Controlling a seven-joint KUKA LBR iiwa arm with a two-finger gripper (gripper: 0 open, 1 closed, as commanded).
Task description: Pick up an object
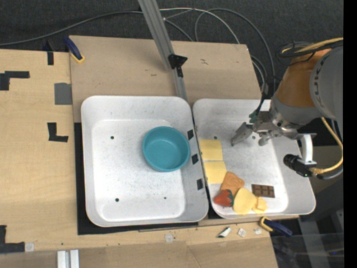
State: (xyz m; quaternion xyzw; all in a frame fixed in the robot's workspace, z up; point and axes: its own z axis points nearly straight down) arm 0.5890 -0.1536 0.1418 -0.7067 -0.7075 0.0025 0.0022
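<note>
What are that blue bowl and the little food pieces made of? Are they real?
The blue bowl looks like moulded plastic: one even teal colour with a soft matte sheen. The food pieces, in yellow, orange, red and brown, look like toy plastic or foam: flat colours and clean edges. Which one is unclear.

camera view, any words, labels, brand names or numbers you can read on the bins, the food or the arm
No text can be read in this view.
The blue bowl, the white bins and the food pieces bear no print that shows.
The dark brown block has a grid pattern, no letters.
The arm and its hand show no legible label.
</note>
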